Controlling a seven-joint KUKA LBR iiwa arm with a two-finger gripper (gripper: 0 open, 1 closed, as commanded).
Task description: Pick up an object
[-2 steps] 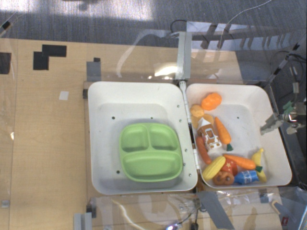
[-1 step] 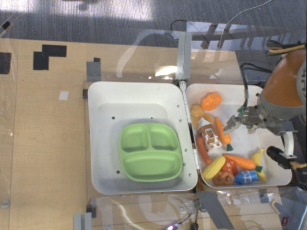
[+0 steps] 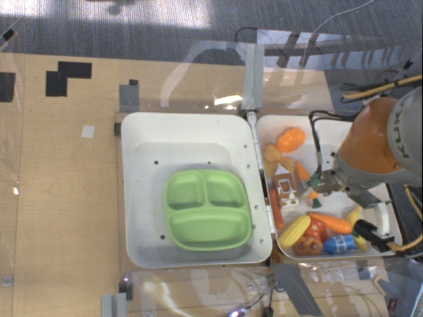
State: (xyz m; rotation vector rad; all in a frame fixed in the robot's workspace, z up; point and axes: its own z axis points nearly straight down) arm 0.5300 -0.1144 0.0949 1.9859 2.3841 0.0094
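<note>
Pincer (image 3: 316, 185) low in the right bin (image 3: 330, 127), over the toy food; open or closed, cannot tell. Just beside it: small white carton (image 3: 285, 189), carrot (image 3: 332, 222), corn cob (image 3: 295, 230), orange fruit (image 3: 291, 139) further up. Nothing seen gripped. Probably lowered to grab from the pile. Arm (image 3: 373, 144) reaching in from the right, wrist bent downward. Green divided plate (image 3: 208, 210) in the left bin (image 3: 142, 137), well apart.
</note>
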